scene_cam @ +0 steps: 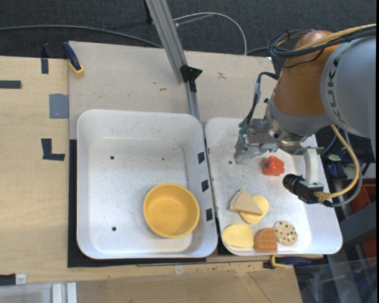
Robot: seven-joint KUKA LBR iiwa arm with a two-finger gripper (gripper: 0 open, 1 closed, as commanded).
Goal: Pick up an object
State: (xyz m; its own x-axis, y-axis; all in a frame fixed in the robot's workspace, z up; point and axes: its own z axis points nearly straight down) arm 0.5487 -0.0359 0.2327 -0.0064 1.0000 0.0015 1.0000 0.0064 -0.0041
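My gripper (247, 150) hangs over the upper part of the right bin (224, 137), under the orange-banded wrist. A small red tomato-like object (273, 165) lies just to its right, apart from it. Lower in the same bin lie a tan wedge (244, 202), a yellow heart-shaped piece (258, 209), a yellow disc (238, 236), a brown square cookie-like piece (265, 240) and a speckled round cookie (285, 232). A yellow bowl (171, 209) sits in the left bin (114, 137). Nothing shows between my fingers.
A grey metal pole (170, 36) slants down from the top to the divide between the bins. A black fitting on cables (302, 188) hangs over the right bin's right side. Wooden bench stretches to the left.
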